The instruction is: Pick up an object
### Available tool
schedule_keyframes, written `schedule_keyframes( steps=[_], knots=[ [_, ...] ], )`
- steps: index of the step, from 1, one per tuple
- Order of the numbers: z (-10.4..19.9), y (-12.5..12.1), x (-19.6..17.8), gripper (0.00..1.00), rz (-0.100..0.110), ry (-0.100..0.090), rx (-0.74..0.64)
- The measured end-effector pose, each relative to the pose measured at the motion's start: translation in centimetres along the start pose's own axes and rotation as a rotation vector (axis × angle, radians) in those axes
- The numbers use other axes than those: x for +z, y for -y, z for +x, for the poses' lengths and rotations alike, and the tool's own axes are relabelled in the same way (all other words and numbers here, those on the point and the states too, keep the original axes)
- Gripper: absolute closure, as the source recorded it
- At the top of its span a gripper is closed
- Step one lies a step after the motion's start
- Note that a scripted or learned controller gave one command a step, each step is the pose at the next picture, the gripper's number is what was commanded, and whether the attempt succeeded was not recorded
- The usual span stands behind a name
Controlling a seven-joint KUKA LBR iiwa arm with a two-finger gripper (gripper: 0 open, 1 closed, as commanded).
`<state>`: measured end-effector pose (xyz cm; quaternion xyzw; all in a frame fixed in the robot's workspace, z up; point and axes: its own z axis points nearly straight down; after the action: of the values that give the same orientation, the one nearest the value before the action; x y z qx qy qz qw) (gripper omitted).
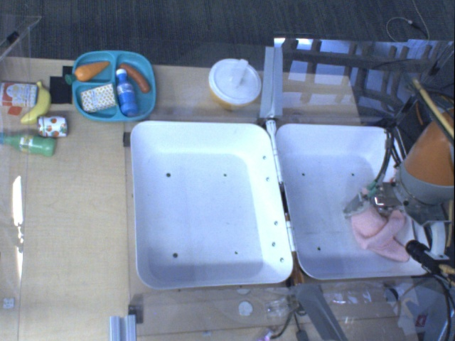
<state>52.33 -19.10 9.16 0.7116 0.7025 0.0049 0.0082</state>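
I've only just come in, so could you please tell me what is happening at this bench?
The arm is reaching into the right bin, its tool down at a pink cloth by the bin's right side. Whether it has gripped the cloth is unclear. The left bin is not being worked in.

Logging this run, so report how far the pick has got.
Done: the gripper is down inside the right bin, right at the pink cloth. In hand: apparently closing in on it; a grasp can't be confirmed. Left: the cloth lies on the bin floor, so securing and lifting it remain.
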Motion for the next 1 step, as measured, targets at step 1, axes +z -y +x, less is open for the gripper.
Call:
schedule_keyframes(
  steps=[1],
  knots=[
    [-0.09, -0.24, -1.17, 1.0, -0.007, 0.006, -0.004]
  ],
)
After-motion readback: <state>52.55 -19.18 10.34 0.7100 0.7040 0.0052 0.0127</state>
